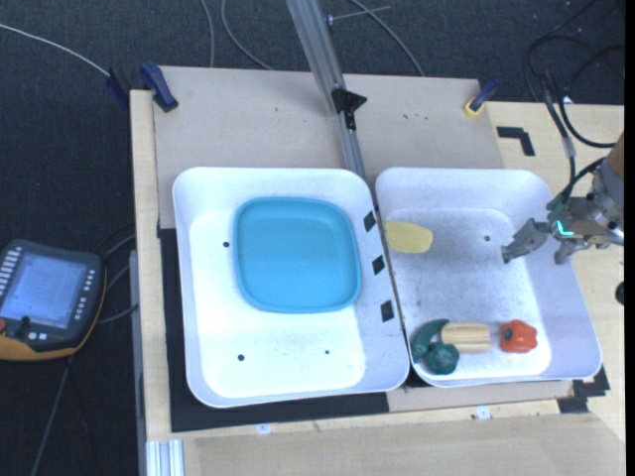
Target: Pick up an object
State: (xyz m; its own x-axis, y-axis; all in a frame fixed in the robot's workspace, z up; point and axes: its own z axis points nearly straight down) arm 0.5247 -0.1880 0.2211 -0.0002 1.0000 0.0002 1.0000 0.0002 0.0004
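1. In the right bin (466, 181), four objects lie on the floor: a yellow piece (409, 237) near the left wall, and a row of three along the near edge.
2. The row runs, left to right: green piece (435, 347), tan block (466, 337), red piece (517, 336).
3. The tan block's long axis runs left-right, parallel to the near rim. Its left end touches the green piece; its right end sits just beside the red piece.
4. The yellow piece's long axis also runs roughly left-right. It lies apart from the others.
5. The gripper (544, 243) hangs over the right side of the right bin, fingers spread apart, nothing between them. One finger (520, 245) points left and down.
6. Open floor lies in the bin's middle, between the yellow piece and the near row, and below the gripper.
7. The row crowds the near wall; room there is tight.
8. The left bin (198, 266) holds a blue plate (298, 254), set centrally, well apart from the gripper.
9. A metal rail (317, 38) crosses the bench toward the gap between the bins.
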